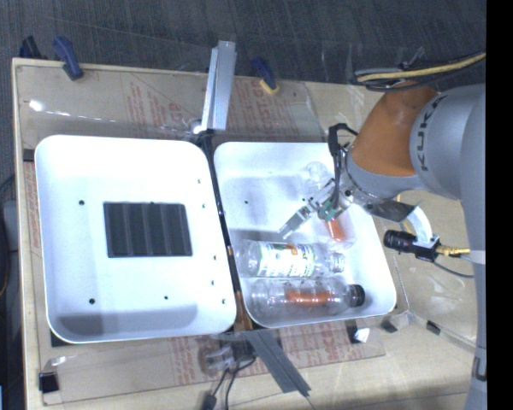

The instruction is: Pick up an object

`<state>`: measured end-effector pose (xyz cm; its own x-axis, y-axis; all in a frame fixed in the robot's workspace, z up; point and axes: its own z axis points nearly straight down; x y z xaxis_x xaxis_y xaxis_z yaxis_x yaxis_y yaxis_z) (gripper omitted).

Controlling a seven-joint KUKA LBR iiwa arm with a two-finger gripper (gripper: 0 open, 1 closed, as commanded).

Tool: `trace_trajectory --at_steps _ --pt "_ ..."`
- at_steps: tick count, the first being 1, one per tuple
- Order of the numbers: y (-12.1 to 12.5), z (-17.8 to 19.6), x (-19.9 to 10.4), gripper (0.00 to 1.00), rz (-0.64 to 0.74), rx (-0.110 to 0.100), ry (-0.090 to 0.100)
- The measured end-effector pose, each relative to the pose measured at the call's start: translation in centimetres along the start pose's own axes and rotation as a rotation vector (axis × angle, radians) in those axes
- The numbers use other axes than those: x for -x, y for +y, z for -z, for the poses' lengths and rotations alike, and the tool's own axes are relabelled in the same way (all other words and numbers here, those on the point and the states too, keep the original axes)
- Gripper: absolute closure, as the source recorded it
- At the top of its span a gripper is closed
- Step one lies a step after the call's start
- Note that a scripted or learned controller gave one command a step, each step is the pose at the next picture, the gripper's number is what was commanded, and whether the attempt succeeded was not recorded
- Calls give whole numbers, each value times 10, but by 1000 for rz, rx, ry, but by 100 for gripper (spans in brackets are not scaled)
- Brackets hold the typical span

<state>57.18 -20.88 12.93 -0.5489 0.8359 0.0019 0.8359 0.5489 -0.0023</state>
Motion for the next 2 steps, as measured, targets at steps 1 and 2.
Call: trace_trajectory --at_steps 1,2 --pt "-11 -38 -55 0 269 2 -3" --pt "-59 -5 -76 0 -97 10 -7"
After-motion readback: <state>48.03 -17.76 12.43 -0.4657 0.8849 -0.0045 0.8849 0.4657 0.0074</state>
